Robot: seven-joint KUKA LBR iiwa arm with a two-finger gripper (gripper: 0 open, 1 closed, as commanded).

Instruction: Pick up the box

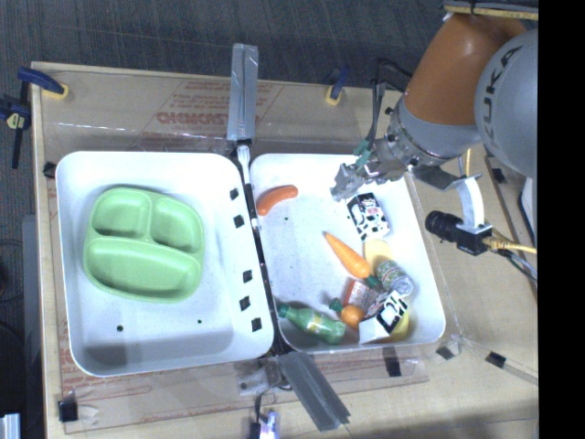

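Observation:
A small white box with black blotches (368,215) lies in the right bin (302,254), near its far right side. A second black-and-white box (393,311) rests in the near right corner among other items. My gripper (350,179) hangs over the far part of the right bin, just up and left of the blotched box and close to it. Nothing is visibly held in the gripper.
The right bin also holds a sausage (276,197), a carrot (348,254), a green bottle (313,320), a can (391,276) and a yellow item (376,250). A green divided tray (146,242) fills the left bin (91,337).

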